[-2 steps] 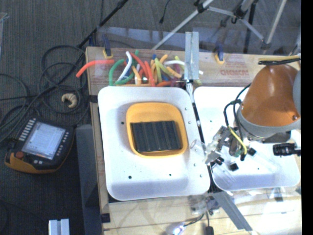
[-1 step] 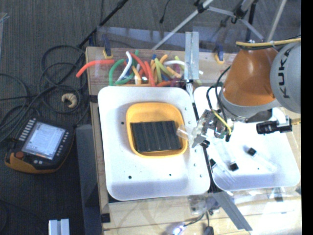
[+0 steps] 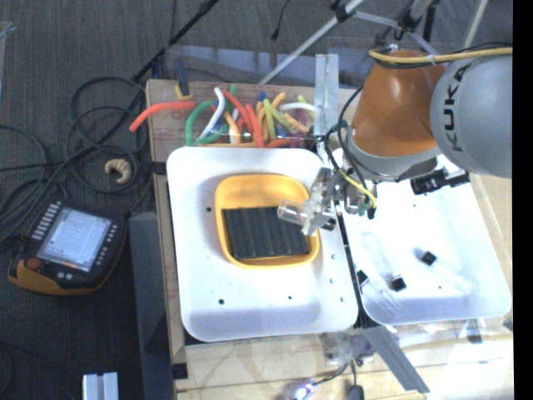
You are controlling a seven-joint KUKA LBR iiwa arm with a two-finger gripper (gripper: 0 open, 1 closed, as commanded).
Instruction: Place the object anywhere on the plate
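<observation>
Yellow plate, dark grid insert at its centre, sits in the left bin. Gripper hangs over the plate's right rim, near the divide between bins; whether it is open or closed on anything cannot be told, and a pale blur at its tip is unclear. Right bin holds two small black pieces and a clear item, any of which may be the object. Step, judged: transport or release over the plate. Next move calls for lowering and letting go inside the rim.
</observation>
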